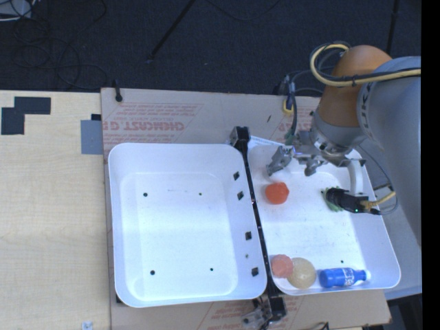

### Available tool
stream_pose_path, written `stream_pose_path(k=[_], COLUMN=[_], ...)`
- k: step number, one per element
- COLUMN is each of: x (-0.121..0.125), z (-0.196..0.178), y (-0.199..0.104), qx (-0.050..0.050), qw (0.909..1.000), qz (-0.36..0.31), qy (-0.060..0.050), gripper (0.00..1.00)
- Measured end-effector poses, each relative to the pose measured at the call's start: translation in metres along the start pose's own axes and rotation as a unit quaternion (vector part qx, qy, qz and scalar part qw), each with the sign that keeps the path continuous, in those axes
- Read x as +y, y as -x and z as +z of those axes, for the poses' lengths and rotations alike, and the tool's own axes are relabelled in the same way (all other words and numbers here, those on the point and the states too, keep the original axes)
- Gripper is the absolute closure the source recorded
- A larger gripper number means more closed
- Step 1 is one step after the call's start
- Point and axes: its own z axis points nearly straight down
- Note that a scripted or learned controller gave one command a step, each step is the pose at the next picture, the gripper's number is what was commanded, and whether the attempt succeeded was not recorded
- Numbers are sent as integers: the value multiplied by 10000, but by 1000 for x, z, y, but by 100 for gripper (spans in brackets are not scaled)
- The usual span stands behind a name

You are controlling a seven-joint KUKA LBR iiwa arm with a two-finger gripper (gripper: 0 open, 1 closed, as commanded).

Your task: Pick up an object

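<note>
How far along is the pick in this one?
Nothing is lifted yet. The gripper hangs with open fingers in the right bin, just above the red ball, which lies on the floor. Closing on an object and raising it are left.

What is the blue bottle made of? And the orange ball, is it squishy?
The blue bottle looks like shiny plastic: it glints, with a white cap and label. The orange ball looks dull and matte, perhaps foam or rubber. The picture cannot show whether it is squishy.
</note>
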Motion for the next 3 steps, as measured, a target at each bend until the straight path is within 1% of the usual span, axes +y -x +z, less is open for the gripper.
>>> stream_pose_path(k=[1, 2, 3], x=[-51, 13, 10], z=[84, 80, 81], y=[2, 20, -1], qx=[7, -5, 6], qw=[10000, 10000, 10000], qz=[24, 0, 5], qy=[-70, -20, -54], gripper=[0, 0, 0])
